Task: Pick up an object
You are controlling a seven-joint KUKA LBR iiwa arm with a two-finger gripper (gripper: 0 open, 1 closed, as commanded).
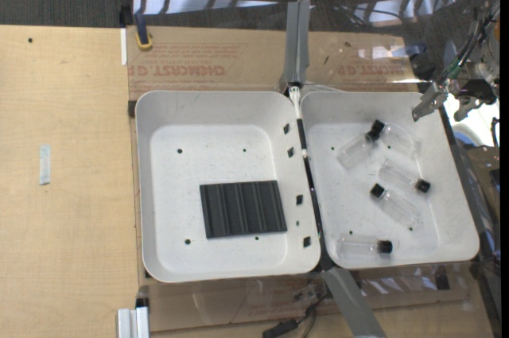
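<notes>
You'll find four clear vials (395,201) with black caps scattered in the right bin (453,249), and a black ribbed tray (242,209) in the left bin (159,169). The gripper (445,99) hangs at the right bin's far-right corner, open, holding nothing.

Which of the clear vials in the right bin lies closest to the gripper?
The vial at the top of the right bin, black cap pointing up-right toward the gripper; the others lie lower.

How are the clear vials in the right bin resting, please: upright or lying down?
Lying down: each clear vial lies lengthwise on the right bin floor, black cap sideways.
</notes>
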